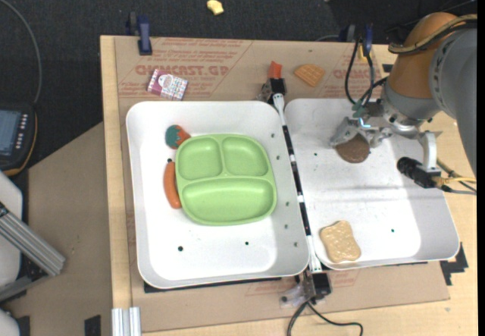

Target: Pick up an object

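Since the gripper (356, 137) hangs low in the right bin (424, 236), right over the brown disc (353, 151) near the far wall: closing-in step. Fingers' spread: cannot tell. Next: settle around disc, clamp, lift straight up.

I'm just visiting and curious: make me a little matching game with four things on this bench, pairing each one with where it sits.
Things:
1. green plate
2. orange sausage
3. brown disc
4. tan cracker

Places:
A. right bin, near front corner
B. left bin, against the plate's left edge
C. right bin, under the tool
D. middle of the left bin

Pairs: 1-D, 2-B, 3-C, 4-A
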{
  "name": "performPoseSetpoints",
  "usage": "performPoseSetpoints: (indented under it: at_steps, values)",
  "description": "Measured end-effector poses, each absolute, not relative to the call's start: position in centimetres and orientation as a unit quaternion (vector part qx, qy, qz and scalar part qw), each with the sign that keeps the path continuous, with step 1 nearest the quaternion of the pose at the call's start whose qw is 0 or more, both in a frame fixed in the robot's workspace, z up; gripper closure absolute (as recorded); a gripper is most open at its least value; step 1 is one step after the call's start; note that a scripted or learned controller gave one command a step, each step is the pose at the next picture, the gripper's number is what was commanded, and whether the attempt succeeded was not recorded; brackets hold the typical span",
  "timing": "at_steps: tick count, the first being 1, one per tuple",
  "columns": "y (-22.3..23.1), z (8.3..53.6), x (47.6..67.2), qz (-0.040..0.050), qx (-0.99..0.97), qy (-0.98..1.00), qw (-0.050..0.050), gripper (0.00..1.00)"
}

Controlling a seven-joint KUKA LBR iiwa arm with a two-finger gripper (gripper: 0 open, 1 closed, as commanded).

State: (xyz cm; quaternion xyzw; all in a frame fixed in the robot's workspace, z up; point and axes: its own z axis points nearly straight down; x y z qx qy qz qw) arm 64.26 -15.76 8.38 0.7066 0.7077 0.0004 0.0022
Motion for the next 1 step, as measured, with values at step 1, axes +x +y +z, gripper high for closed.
performPoseSetpoints:
  at_steps: [1]
  values:
    - [-15.73, 9.53, 64.24, 0.0009, 0.707, 0.707, 0.003, 1.0]
